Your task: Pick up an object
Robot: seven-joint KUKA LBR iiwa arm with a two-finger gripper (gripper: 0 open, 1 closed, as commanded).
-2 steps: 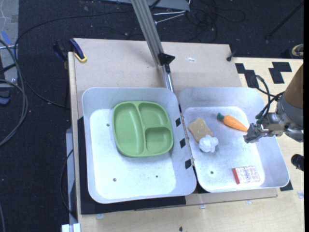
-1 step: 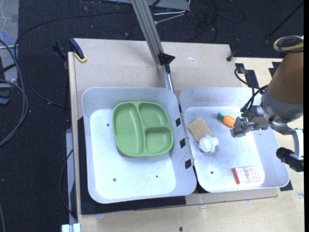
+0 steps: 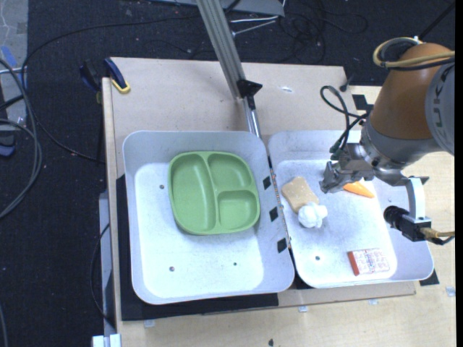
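Nearby, tan block (image 3: pixel 299 192) touches white lump (image 3: pixel 311 215); claw (image 3: pixel 334 181) beside.

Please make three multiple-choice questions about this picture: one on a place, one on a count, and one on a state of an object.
1. Where is the green divided plate?
A. in the left bin
B. in the right bin
C. on the bare bench

2. How many compartments has the plate?
A. two
B. three
C. five

3. How does the red and white packet lie?
A. standing on end
B. flat on the bin floor
C. leaning on the plate

Answers:
1 A, it sits inside the left bin's walls.
2 B, ridges divide it into three.
3 B, its broad face lies up, near the right bin's front.
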